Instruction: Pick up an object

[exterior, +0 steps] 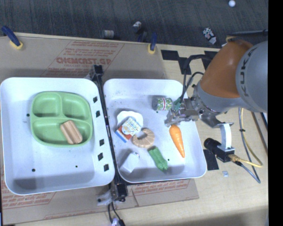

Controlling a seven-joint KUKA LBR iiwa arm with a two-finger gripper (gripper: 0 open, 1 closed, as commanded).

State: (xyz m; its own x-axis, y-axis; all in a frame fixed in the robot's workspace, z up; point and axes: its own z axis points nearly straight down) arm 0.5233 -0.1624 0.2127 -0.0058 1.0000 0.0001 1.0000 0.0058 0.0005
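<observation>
Hanging just above the top of the carrot (177,140) in the right bin (191,166), the gripper (175,118) could slip off its smooth, slanted side or bump the little can (161,102) nearby and grab nothing.

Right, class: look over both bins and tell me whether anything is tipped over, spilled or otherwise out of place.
One thing stands out: the small can in the right bin lies on its side rather than upright, just left of the gripper. Nothing looks spilled or broken. The bread roll sits neatly in a compartment of the green divided plate.
</observation>
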